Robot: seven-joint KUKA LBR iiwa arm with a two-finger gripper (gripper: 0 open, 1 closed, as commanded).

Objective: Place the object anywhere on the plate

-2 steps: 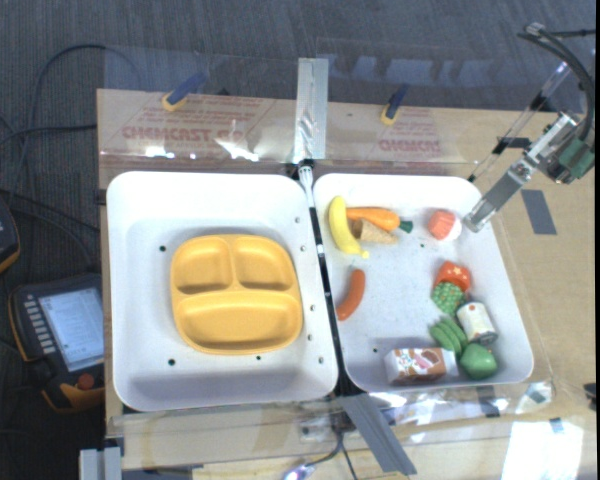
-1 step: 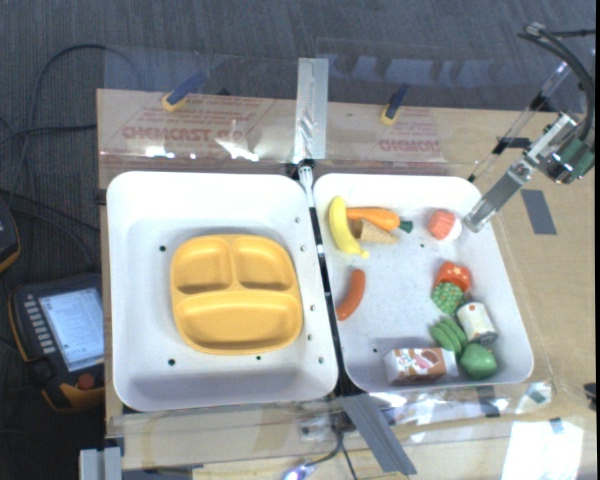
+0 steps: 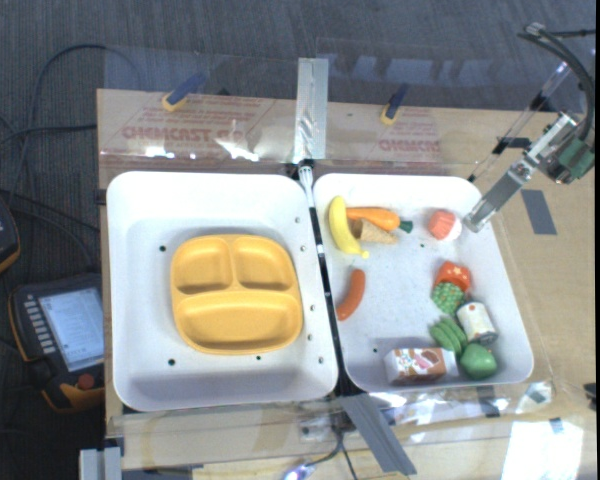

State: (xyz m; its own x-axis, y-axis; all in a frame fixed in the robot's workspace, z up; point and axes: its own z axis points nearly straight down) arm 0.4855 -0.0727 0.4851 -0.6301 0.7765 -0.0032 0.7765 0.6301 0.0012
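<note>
A yellow plate [image 3: 236, 293] with three compartments lies in the left bin [image 3: 140, 218]. The right bin [image 3: 510, 298] holds toy foods: a banana [image 3: 340, 226], a carrot [image 3: 375, 218], a sausage [image 3: 351, 294], a round orange-red fruit [image 3: 441, 224], a strawberry [image 3: 452, 276], a small can [image 3: 475, 322] and a red packet [image 3: 418, 364]. My gripper [image 3: 480, 213] reaches in slantwise from the upper right. Its tip is at the right bin's far right rim, just right of the round fruit. Nothing is seen held in it.
Green toy vegetables [image 3: 448, 334] and a green round piece [image 3: 479, 361] lie at the right bin's near right corner. A metal divider [image 3: 311, 108] stands behind the bins. Controller pendants [image 3: 65, 328] sit at the left of the bench.
</note>
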